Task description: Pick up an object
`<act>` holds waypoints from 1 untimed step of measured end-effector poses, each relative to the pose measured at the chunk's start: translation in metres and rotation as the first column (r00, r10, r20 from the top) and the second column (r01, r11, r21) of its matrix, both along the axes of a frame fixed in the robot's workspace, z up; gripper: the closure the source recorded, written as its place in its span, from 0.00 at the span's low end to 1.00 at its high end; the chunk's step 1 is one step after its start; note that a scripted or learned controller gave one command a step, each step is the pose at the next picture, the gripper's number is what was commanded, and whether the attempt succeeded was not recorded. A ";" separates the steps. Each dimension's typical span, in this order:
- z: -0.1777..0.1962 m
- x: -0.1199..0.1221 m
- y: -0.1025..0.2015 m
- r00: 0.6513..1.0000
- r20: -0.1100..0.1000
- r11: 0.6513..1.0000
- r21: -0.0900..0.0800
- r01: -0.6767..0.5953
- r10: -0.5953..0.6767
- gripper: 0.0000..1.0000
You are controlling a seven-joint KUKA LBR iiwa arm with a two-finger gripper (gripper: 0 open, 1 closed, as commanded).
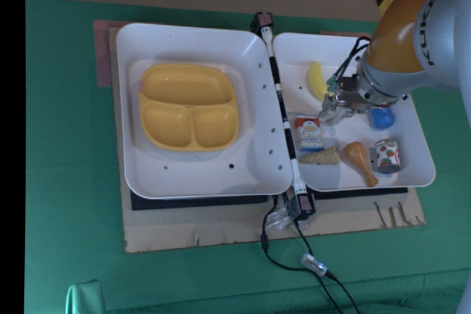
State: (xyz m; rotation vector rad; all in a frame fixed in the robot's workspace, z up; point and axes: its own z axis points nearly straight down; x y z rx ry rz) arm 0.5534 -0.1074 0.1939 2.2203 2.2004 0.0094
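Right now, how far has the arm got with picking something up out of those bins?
Done: the arm has reached over the right bin, and its gripper hangs above the small carton, beside the banana. In hand: nothing visibly. Left: the pick itself. The carton, banana, drumstick, can and blue object all lie in the bin, and the yellow divided plate sits in the left bin.
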 end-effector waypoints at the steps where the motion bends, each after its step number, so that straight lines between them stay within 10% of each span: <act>1: 0.000 0.000 0.000 1.000 0.000 1.000 0.000 0.000 0.000 0.00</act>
